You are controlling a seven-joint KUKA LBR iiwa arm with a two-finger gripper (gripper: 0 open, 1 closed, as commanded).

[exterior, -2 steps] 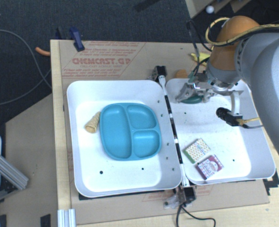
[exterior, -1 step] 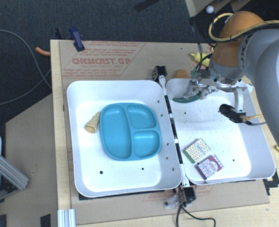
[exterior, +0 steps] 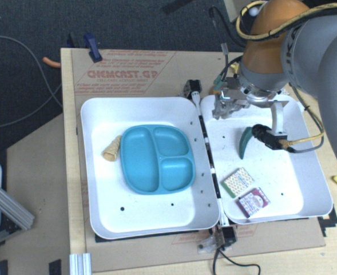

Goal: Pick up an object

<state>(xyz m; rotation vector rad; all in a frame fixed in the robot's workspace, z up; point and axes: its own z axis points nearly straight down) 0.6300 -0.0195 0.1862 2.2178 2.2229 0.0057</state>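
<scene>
maroon packet [exterior: 252,201] and checkered packet [exterior: 237,181] – well below pincer [exterior: 224,108]

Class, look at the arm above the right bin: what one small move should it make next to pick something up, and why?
Probably shift the gripper toward the green piece and lower over it. The gripper hangs near the right bin's far left corner with nothing seen between its fingers, and the green piece looks like the nearest object, lying apart from the two packets further forward.

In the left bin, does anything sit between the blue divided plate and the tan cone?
No. In the camera view the tan cone lies right against the left edge of the blue divided plate, with no other thing between them.
</scene>
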